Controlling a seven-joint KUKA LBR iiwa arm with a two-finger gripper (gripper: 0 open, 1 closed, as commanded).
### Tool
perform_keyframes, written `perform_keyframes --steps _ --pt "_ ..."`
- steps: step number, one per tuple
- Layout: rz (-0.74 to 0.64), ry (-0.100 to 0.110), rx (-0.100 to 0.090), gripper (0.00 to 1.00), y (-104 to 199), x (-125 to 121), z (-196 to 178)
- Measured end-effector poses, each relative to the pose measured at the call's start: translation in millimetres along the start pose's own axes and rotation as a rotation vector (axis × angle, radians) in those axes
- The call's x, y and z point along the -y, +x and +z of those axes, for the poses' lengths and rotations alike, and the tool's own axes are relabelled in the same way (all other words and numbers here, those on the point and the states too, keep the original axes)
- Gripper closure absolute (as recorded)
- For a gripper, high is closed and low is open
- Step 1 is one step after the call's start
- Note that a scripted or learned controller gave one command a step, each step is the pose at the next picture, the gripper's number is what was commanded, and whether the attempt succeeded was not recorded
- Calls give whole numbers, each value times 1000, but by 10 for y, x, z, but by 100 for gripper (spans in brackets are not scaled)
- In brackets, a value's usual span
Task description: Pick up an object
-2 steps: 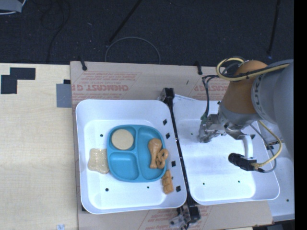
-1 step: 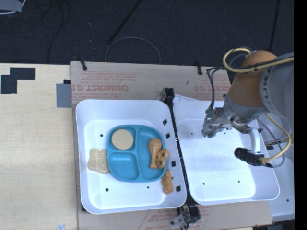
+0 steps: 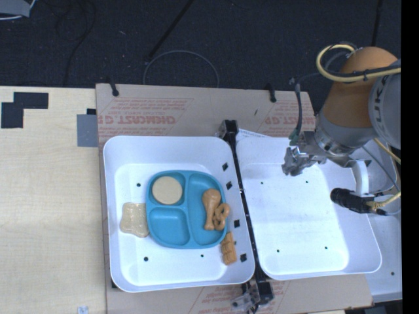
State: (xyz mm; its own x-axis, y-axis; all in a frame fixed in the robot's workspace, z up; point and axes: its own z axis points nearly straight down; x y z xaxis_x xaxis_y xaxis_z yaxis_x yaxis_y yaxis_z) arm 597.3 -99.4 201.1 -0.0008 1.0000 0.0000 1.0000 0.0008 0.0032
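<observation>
The fingers [image 3: 296,160] hung over the right bin [image 3: 327,254] near its far edge; how far apart they stood could not be told. The left bin [image 3: 124,159] held one blue tray [image 3: 171,229] with a round biscuit [image 3: 166,190] and a pretzel [image 3: 215,209]; two more pieces lay beside it.

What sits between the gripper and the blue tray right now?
In the camera view, between the gripper and the blue tray lie bare white floor of the right bin and the black divider where the two bins meet.
</observation>
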Motion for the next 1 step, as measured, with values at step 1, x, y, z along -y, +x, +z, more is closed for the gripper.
perform_keyframes --steps 1 --pt "1 1 1 100 -79 -50 -455"
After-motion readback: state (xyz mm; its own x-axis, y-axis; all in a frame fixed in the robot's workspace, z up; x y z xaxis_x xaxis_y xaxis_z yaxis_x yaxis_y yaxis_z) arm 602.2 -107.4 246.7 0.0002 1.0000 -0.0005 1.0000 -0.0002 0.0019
